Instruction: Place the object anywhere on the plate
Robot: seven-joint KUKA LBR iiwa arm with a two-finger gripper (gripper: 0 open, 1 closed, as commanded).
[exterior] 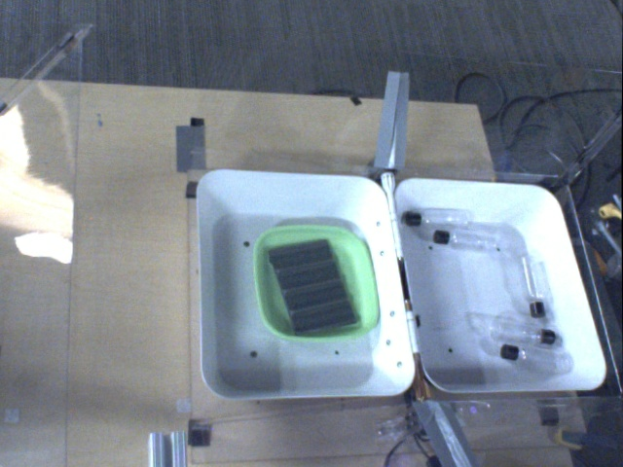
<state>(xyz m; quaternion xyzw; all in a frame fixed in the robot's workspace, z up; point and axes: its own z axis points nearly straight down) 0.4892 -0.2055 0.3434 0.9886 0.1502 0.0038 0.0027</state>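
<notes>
Dark ridged block lies on the green plate, left bin; clear tubes lie in the right bin.

We record the wooden counter [97, 290] carrying two shallow white bins side by side, their inner rims touching at the centre. In the left bin [219, 261] a green plate [265, 290] sits near the middle, with bare white floor all round it, widest along the near and left sides. A dark grey ridged block [311, 287] rests on the plate, tilted slightly, inside the plate's rim on every side. The right bin [458, 309] holds several clear tubes with black caps [443, 230], two near the far-left corner and others towards the near-right corner, leaving its middle floor open. Gripper state: we cannot tell.
</notes>
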